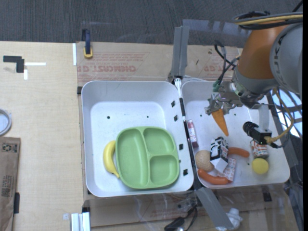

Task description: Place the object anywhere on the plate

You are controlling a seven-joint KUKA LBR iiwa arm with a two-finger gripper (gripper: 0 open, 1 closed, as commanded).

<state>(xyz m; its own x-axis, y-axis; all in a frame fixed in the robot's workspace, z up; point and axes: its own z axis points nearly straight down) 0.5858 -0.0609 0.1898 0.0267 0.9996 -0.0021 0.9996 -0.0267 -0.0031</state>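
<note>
A green sectioned plate (145,157) lies in the left bin (96,105), with a yellow banana (110,159) tucked against its left edge. Over the right bin (202,97) my gripper (221,109) hangs from the grey and orange arm. An orange carrot (221,121) points down from between its fingers, lifted above the bin floor. The gripper is shut on the carrot's top end.
In the right bin lie a red packet (192,132), a beige egg-like ball (204,160), two sausages (213,178), a black-and-white carton (220,148), a small can (260,150) and a yellow lemon (260,166). A divider wall (182,114) separates the bins.
</note>
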